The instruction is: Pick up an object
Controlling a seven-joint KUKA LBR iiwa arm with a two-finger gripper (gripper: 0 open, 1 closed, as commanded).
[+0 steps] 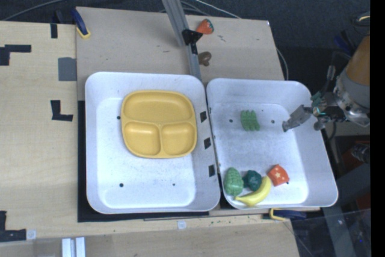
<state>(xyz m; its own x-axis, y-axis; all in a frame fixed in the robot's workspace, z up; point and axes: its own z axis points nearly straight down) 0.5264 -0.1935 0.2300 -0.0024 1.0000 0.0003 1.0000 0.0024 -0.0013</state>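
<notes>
The bench [138, 39] carries two white bins: the left bin [99, 129] bears a yellow divided plate [159, 123], and the right bin [313, 171] holds the small things a pick could target. The arm [358, 78] reaches in at the right edge of the camera view, its gripper [295, 118] hanging over the right bin's far right side; whether it is above the floor or touching it I cannot tell. Nothing sits between the jaws, and whether they are spread or pressed together cannot be made out. A green ridged piece [249, 120] lies alone, just left of the gripper. Along the near wall cluster a yellow banana [257, 194], a green vegetable [233, 180], a dark teal piece [252, 179] and a red-orange piece [278, 175]. By my reading the pick has not yet happened: choosing, closing and lifting all remain
</notes>
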